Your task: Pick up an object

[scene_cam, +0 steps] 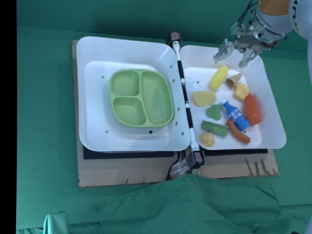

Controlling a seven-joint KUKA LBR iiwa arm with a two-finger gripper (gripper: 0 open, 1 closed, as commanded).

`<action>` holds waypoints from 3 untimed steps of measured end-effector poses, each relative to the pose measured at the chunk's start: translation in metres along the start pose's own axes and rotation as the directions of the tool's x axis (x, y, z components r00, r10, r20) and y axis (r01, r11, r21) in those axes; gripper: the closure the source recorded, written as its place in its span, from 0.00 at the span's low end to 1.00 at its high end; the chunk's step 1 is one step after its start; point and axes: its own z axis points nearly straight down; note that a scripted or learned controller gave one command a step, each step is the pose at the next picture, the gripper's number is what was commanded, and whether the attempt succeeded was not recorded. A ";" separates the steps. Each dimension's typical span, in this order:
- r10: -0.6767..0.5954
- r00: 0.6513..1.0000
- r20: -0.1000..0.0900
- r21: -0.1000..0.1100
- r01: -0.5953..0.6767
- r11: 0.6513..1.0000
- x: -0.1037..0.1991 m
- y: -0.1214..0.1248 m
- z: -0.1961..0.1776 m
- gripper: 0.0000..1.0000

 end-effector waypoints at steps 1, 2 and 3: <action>0.005 1.000 0.001 0.010 -0.005 1.000 -0.039 -0.038 0.090 0.00; -0.001 1.000 0.001 -0.016 0.001 1.000 -0.071 -0.064 0.120 0.00; -0.003 1.000 0.005 -0.012 0.003 1.000 -0.069 -0.003 0.121 0.00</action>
